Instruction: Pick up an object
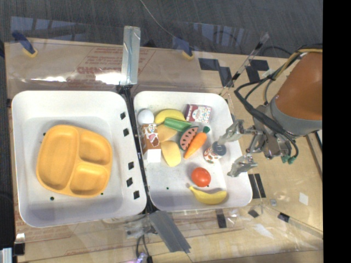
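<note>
My pincer [237, 149] stands wide and empty at the right bin's [164, 200] right wall; I judge it may strike that wall or nudge the small bottle [214, 152].

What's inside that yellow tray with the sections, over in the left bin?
The yellow tray shows three bare compartments with nothing lying in them. It rests in the left bin, and the bin floor beneath it is covered from view.

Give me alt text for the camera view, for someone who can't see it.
A robot arm's end effector, fingers spread and holding nothing, sits at the right edge of the right bin, which holds toy food: a banana, tomato, carrot and more. The left bin holds an orange divided tray.
</note>
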You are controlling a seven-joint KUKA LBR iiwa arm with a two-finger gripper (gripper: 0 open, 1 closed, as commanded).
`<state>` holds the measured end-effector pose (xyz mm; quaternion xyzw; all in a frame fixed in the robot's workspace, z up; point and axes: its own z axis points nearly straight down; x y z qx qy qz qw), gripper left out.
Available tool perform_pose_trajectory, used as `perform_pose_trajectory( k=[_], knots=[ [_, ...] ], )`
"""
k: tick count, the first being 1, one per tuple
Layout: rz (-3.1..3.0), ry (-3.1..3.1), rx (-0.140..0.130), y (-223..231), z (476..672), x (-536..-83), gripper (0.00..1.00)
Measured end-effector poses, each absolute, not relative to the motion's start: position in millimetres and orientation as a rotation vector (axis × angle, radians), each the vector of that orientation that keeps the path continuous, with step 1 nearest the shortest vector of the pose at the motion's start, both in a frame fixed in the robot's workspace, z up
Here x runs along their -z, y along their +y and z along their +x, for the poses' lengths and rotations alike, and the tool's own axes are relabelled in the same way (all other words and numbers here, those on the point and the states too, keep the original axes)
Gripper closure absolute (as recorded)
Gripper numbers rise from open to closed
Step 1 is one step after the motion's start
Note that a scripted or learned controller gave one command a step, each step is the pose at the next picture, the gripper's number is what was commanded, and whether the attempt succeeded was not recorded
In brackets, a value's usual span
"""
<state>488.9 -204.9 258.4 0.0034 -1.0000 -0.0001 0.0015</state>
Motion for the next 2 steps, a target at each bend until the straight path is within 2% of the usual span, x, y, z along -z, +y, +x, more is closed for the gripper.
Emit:
perform_pose_trajectory(
  k=[1, 2],
  knots=[
    [-0.277, -3.119, 0.005, -190.9, 524.7, -137.8, 0.00],
    [-0.590, -3.081, 0.001, -178.3, 550.8, -90.2, 0.00]
  ],
)
